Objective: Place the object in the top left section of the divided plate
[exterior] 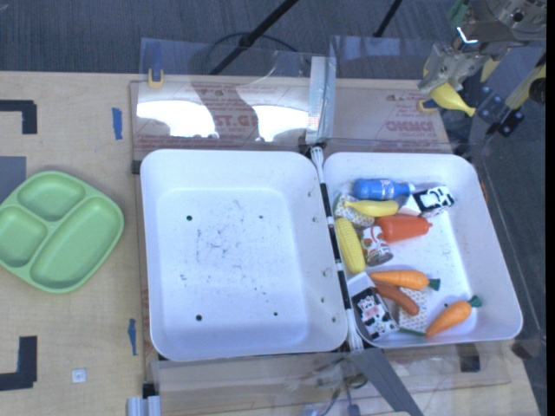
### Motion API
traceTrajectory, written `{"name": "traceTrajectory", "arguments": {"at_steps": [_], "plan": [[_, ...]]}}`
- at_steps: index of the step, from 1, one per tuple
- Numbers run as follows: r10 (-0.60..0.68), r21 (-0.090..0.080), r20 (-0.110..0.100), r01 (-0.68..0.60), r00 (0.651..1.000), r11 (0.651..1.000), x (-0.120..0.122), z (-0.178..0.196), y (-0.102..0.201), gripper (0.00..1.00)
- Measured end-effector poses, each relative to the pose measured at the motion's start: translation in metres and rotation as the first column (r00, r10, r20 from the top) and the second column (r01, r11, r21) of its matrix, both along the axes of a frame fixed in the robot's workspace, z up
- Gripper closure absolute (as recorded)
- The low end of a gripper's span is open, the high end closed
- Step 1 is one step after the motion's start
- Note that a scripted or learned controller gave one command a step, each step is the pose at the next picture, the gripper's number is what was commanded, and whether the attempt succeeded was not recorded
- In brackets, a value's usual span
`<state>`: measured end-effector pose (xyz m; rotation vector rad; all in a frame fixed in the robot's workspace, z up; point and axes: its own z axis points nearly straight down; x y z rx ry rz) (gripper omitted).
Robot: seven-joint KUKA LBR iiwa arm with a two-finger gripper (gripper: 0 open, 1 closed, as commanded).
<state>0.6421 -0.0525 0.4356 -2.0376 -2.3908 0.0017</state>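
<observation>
Orange plastic carrots (408,278) lay nearest in the right white bin (486,232). The green divided plate (59,230) rested on the counter (69,128), far left. Farthest, the gripper (451,81) pinched a yellow banana-shaped toy (453,99).

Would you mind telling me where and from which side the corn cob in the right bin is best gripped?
Probably at mid-length of the corn cob, from above, fingers closing across its narrow width. It lies flat and long beside the bin wall, with a can close on its other side, so room is tight.
</observation>
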Motion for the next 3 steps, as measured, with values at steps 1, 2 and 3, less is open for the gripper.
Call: {"name": "traceTrajectory", "arguments": {"at_steps": [1, 2, 3], "plan": [[0.192, 0.0, 0.001, -0.192, 0.981, 0.981, 0.025, -0.073, 0.002, 1.0], [0.113, -0.001, 0.005, -0.113, 0.994, 0.994, 0.025, 0.001, 0.009, 1.0], [-0.002, 0.001, 0.0, 0.002, 1.0, 1.0, -0.046, 0.0, 0.078, 1.0]]}}
